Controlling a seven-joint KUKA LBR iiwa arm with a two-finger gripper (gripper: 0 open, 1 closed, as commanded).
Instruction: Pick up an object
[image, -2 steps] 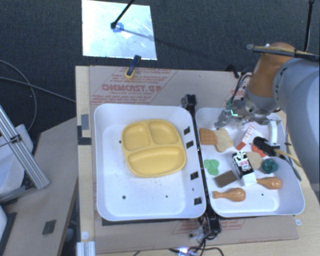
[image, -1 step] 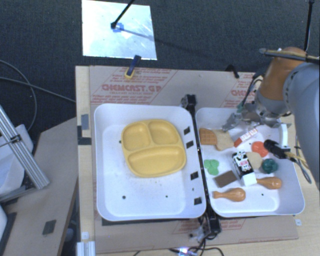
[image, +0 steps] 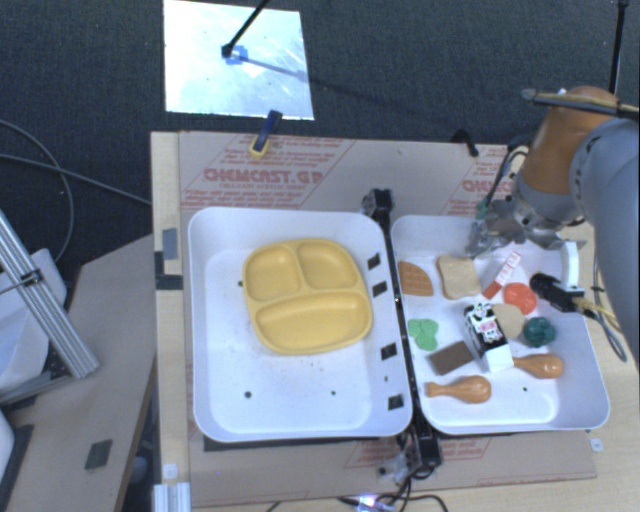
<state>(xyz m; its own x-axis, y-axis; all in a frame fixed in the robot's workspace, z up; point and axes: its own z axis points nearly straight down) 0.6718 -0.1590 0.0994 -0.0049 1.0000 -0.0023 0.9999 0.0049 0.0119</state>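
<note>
On your left sits the left white bin (image: 215, 400), and in it a yellow plastic divided plate (image: 305, 296), lying flat just above the bin's middle, with its two small compartments toward the far side and its one long compartment toward you.

Move across the black centre divider (image: 392, 300) to the right white bin (image: 580, 405), where the small toy foods are gathered. Nearest the divider you see a tan bread-shaped piece (image: 416, 278), a green leafy piece (image: 423, 333), a brown flat block (image: 451, 357) and a tan chicken drumstick (image: 459, 389); the drumstick's long axis runs left to right, thick end to the right. A pale toast slice (image: 458, 276) lies beside the bread piece. Further right a black-and-white milk carton (image: 486, 332) lies on its side, its long axis running from upper left to lower right. Beyond it are a red-orange tomato (image: 519, 296), a dark green broccoli piece (image: 540, 330) and an orange carrot-like piece (image: 540, 367), lying left to right.

The gripper (image: 488, 236) hangs over the bin's far edge, just above the toast; you cannot tell its opening, and nothing shows in it. The grey arm with its orange band (image: 560, 150) leans in from the upper right.
</note>
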